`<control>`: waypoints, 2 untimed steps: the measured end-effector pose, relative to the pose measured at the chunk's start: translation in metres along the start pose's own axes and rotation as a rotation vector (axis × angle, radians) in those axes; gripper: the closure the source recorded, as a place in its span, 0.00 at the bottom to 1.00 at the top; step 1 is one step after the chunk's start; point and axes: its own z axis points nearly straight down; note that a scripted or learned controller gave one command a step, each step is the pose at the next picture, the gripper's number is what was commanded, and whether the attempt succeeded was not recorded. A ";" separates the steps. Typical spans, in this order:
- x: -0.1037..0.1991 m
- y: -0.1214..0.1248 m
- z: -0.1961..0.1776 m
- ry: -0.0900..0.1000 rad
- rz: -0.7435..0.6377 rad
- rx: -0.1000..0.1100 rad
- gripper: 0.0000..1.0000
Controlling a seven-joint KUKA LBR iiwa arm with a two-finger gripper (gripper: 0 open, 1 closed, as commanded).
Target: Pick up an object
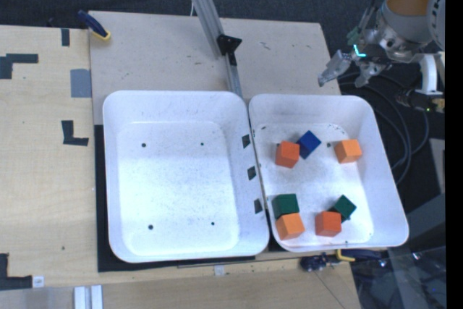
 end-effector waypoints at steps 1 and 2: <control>0.000 0.001 -0.003 -0.002 -0.001 -0.004 0.00; 0.006 0.002 0.042 -0.002 -0.001 0.000 0.00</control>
